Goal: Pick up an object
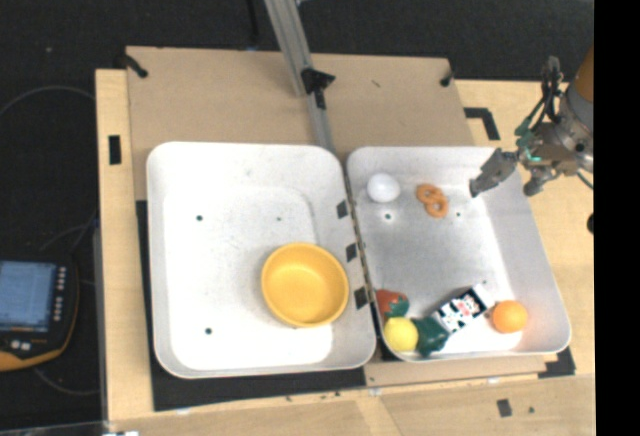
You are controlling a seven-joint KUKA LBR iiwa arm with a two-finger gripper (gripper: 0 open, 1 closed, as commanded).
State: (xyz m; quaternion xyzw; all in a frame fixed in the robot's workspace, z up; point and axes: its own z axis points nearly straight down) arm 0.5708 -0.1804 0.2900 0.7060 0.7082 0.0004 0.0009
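Objects for picking lie in the right shallow white bin [520, 224], below and left of the gripper [512, 174], which hangs at the frame's right edge over that bin's upper right rim – fingers apart, gripping nothing. Nearest sit a small orange pretzel-shaped piece [433, 200] and a white ball [382, 188]. Along the lower edge: an orange ball [508, 316], a black-and-white box [462, 309], a yellow ball [401, 333]. The left bin [200, 194] holds a yellow plastic bowl [304, 284].
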